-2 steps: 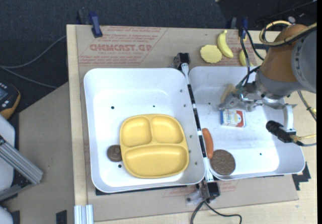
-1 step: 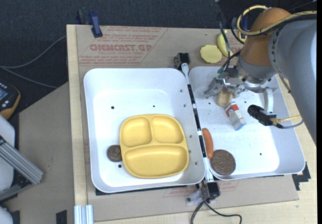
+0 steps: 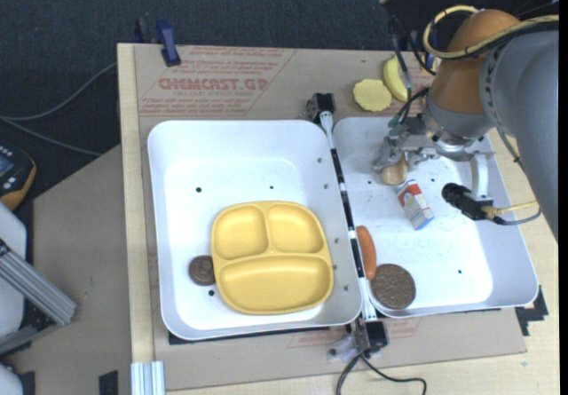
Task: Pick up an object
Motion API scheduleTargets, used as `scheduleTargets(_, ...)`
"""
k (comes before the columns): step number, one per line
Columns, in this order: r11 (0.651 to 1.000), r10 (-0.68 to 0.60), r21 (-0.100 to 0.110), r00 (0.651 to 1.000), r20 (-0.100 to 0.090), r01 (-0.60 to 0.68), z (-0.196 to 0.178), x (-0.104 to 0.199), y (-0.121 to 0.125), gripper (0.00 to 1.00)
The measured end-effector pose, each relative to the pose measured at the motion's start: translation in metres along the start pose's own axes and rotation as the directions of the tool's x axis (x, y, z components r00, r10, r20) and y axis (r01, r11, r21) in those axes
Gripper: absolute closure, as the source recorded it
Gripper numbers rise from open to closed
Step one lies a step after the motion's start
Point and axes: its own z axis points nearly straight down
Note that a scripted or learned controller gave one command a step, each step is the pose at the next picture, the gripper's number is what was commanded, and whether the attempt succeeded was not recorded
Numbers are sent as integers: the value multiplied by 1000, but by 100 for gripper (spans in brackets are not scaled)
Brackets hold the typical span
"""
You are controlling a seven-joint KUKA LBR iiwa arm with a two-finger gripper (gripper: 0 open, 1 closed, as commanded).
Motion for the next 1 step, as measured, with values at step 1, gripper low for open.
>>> scheduleTargets(1,1000,-5,-4,1000,-2,5,-96,63,-34,100)
